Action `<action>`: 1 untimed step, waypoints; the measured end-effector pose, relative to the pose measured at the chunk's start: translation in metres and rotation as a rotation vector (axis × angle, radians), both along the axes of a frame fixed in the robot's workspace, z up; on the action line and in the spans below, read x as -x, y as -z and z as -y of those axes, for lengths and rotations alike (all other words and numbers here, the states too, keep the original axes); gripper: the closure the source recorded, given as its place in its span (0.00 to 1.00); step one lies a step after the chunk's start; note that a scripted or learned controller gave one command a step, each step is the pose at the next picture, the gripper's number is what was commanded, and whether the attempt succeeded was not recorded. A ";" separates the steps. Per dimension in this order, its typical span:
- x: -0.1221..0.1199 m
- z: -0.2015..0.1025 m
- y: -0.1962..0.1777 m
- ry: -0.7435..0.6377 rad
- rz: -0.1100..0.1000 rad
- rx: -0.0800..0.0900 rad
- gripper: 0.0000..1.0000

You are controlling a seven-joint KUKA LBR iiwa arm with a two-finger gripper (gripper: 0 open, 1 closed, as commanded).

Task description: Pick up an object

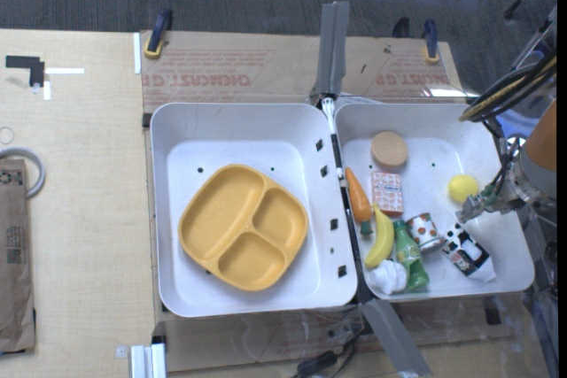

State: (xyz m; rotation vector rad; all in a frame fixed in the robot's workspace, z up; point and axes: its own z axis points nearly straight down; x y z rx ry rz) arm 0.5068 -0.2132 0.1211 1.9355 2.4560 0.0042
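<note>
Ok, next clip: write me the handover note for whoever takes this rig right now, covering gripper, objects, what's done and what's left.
Gripper: low at the right side of the right bin, between the yellow ball and the black-and-white carton. Nothing visibly held; finger state unclear.
Right bin contents: round tan block, carrot, pink-and-white box, banana, green bottle, small can, white crumpled item, plus the ball and carton.
Left bin: yellow divided plate.
Done: arm reached into the right bin.
Left: grasp and lift an object; ball and carton are nearest.
</note>
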 end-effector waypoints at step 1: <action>-0.065 0.009 0.029 -0.153 -0.013 -0.004 1.00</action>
